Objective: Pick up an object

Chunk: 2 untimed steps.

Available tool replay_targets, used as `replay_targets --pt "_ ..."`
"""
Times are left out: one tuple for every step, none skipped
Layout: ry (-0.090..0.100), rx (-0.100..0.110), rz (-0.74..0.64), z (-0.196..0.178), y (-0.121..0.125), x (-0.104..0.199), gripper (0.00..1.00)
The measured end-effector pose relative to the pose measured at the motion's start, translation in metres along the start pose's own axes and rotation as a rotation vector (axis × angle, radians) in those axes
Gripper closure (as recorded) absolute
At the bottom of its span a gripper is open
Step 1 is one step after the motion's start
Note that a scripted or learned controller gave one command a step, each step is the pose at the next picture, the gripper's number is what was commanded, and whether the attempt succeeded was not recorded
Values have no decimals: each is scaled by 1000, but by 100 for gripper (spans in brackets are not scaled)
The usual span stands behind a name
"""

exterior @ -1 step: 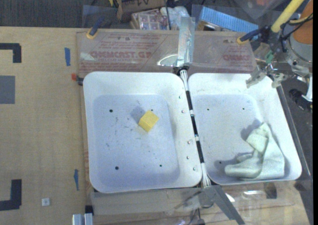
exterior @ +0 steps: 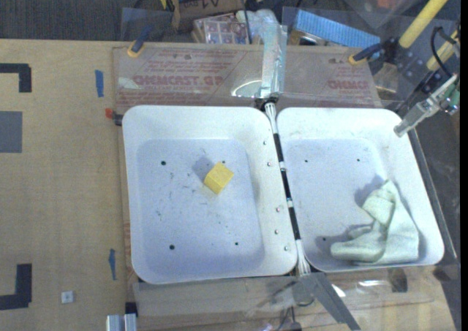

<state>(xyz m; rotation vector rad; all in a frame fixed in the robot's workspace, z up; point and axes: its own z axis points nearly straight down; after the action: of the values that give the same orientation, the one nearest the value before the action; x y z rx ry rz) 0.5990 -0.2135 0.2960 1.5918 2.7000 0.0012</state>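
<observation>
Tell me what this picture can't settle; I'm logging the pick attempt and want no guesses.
- Gripper: in the camera view it sits at the right edge above the right bin, small and blurred; its state is unreadable.
- Arm: mostly cut off by the right edge.
- Pale cloth: crumpled, so its folds hide its underside and true shape.
- Yellow block: its underside is hidden, resting in the left bin.
</observation>
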Motion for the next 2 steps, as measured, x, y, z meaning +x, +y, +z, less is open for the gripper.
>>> replay_targets --pt "0 -2 -382 -64 21 67 0" --pt "-2 -5 -746 -138 49 141 0"
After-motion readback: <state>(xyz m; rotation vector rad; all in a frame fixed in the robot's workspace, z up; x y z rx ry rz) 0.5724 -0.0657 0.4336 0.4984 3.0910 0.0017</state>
